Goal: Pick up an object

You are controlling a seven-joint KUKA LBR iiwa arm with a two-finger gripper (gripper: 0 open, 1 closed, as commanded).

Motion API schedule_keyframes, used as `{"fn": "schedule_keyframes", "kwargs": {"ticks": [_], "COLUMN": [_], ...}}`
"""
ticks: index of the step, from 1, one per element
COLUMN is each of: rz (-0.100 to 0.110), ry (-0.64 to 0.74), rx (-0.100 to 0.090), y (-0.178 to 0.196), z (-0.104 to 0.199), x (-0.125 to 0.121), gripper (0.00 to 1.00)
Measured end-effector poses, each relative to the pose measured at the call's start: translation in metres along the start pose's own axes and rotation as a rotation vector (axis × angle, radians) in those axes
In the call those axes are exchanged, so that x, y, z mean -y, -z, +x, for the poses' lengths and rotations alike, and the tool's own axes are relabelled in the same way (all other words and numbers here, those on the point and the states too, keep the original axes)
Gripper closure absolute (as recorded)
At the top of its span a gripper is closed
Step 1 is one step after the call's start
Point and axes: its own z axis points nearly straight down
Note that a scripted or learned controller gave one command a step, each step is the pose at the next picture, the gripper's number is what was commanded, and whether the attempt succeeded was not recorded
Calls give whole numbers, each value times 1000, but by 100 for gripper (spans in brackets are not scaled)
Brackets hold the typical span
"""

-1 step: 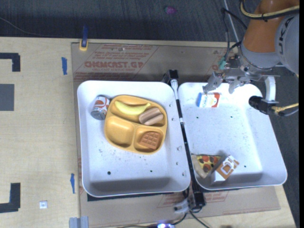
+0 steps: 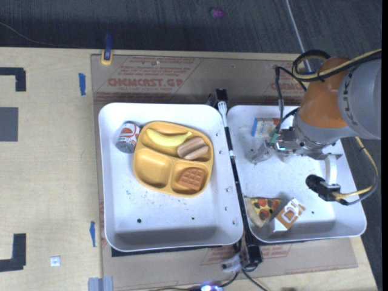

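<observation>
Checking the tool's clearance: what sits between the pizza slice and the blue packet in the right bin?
In the camera view, bare white bin floor separates the pizza slice from the blue packet. The tool reaches in just below the packet.

Grey arm (image 2: 364, 93); orange band (image 2: 324, 105) above wrist; yellow-and-black cables (image 2: 315, 62) looped beside it.

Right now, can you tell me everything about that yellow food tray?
The yellow food tray looks like shiny toy plastic with rounded edges and compartments. One holds a banana, one a hot dog, one a waffle, and one nothing. It lies flat in the left bin, toward the back, beside a small can.
</observation>
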Motion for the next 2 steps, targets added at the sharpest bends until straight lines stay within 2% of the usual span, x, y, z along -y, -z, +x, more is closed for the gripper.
{"fn": "schedule_keyframes", "kwargs": {"ticks": [1, 2], "rz": [-14, -18], "ry": [0, 1], "rx": [4, 4], "y": [-5, -5], "z": [7, -1], "x": [61, 97], "gripper": [0, 0]}}
